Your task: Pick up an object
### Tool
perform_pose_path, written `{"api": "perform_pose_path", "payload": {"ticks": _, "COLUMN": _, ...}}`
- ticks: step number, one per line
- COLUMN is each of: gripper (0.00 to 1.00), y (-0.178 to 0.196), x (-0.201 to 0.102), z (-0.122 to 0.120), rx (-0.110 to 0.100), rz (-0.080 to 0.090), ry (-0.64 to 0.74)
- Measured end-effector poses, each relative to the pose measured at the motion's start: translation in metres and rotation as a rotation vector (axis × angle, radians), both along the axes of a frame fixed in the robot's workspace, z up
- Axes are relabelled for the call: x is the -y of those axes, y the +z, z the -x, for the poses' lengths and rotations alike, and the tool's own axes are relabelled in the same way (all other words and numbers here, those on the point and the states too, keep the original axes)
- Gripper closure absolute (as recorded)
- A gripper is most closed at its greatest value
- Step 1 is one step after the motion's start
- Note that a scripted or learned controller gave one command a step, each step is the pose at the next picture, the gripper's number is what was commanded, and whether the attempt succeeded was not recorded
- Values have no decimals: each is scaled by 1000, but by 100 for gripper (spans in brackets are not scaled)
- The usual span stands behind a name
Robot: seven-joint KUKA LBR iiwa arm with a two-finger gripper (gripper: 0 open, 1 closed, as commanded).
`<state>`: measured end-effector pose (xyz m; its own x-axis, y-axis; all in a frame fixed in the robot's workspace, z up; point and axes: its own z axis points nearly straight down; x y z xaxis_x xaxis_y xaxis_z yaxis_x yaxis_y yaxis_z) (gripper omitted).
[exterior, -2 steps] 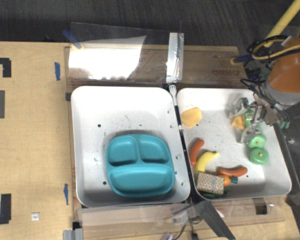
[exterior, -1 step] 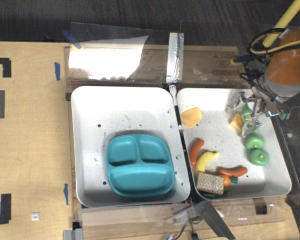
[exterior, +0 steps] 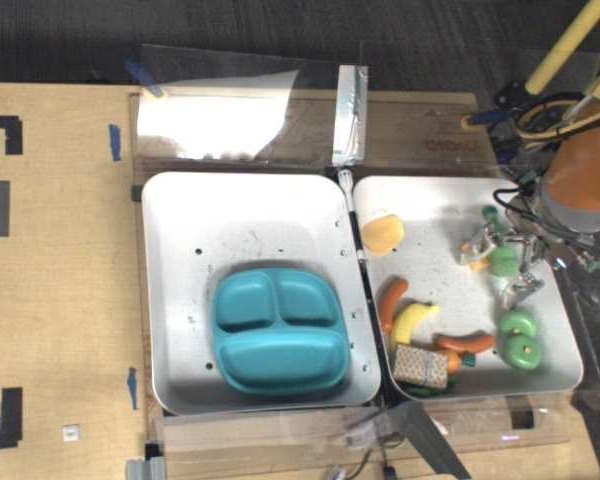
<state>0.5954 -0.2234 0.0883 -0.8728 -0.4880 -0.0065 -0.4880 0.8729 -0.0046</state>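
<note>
My gripper (exterior: 502, 268) hangs over the right side of the right bin (exterior: 435, 203), reaching in from the right below the orange wrist band (exterior: 583, 173). A small green object (exterior: 503, 260) lies right at the gripper; I cannot make out whether it is gripped. Below it sit two green round pieces (exterior: 521, 338). Along the bin's left and front lie a yellow-orange disc (exterior: 383, 233), an orange-red sausage shape (exterior: 391, 298), a yellow banana (exterior: 415, 320), an orange carrot shape (exterior: 465, 344) and a beige patterned block (exterior: 421, 366).
The left bin (exterior: 180, 228) bears a teal divided plate (exterior: 278, 330) near its front. A metal divider (exterior: 350, 118) stands behind the seam between the bins. Cables and a yellow pole (exterior: 570, 38) crowd the back right corner.
</note>
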Motion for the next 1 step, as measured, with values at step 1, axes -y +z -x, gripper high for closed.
{"api": "perform_pose_path", "payload": {"ticks": 1, "gripper": 0, "y": 0, "x": -2, "z": 26, "rx": 2, "rz": -2, "ry": -83}}
